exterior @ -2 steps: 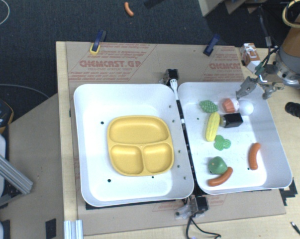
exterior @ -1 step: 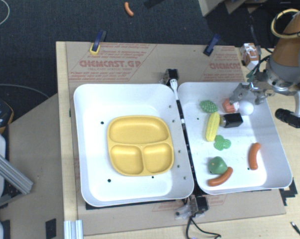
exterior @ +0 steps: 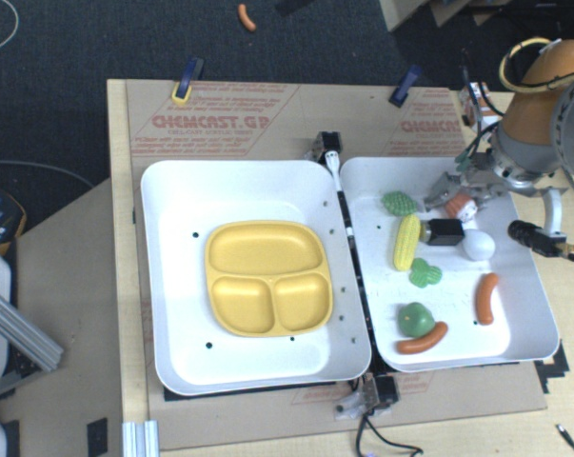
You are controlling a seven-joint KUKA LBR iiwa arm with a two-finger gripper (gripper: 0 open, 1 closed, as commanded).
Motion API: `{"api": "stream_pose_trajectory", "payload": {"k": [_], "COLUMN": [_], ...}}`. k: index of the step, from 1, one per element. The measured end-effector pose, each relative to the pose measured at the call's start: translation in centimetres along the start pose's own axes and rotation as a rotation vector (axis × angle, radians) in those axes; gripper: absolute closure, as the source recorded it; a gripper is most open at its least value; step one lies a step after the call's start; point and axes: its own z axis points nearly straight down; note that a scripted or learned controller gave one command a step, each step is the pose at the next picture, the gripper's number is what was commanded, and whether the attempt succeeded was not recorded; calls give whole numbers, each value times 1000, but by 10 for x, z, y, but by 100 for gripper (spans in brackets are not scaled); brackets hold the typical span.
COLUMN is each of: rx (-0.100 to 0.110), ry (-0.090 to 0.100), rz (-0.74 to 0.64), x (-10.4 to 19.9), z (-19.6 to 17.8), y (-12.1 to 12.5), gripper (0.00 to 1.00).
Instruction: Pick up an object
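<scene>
Pincer tips blur into clutter beside the corn.

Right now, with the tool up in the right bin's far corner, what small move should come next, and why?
Probably a short drop straight down. The tool sits low over the right bin near a small orange-red item, with the black block and white egg just beyond it. Nothing shows between its tips yet.

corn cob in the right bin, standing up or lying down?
Lying down. The corn cob rests flat on the floor of the right bin, its length running roughly toward and away from the camera, beside the green pieces.
</scene>
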Motion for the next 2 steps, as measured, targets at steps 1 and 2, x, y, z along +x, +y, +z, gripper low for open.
{"api": "stream_pose_trajectory", "payload": {"k": [1, 2], "rx": [-4, -8], "ry": [-8, -10], "rz": [1, 4], "x": [-3, -10], "z": [-12, -65], "y": [0, -6], "gripper": [100, 100]}}
